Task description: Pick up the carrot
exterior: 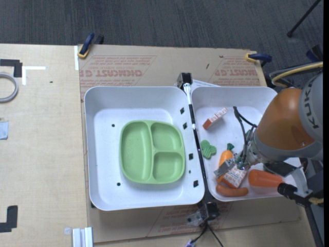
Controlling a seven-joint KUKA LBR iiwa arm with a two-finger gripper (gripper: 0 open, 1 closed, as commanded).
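1. One carrot (225, 158) is the prize: small, orange, lying at about five o'clock in the right bin (257, 98), just left of the gripper (239, 163).
2. The claw hovers low beside it, right over a small printed packet (235, 176), and whether it is released or clenched I cannot tell, because the wrist and cables cover it.
3. It's crowded down there! A green leafy piece (207, 149) sits at the carrot's nine o'clock, a sausage (232, 191) at six, a bigger orange-red piece (264, 178) at four, and a red and white box (215, 117) up at twelve.
4. To do this well, I'd say the claw should centre on the carrot's middle, close across its narrow width, and stay clear of the packet touching it; a grab that catches the packet instead looks the likeliest slip.
5. A straight lift would suit, since the bin wall is near.
6. The left bin (103, 138) carries a green divided plate (152, 152).
7. Both bins rest on cardboard (118, 68) over a pale wooden bench (36, 148), with dark carpet (154, 9) beyond at twelve o'clock.
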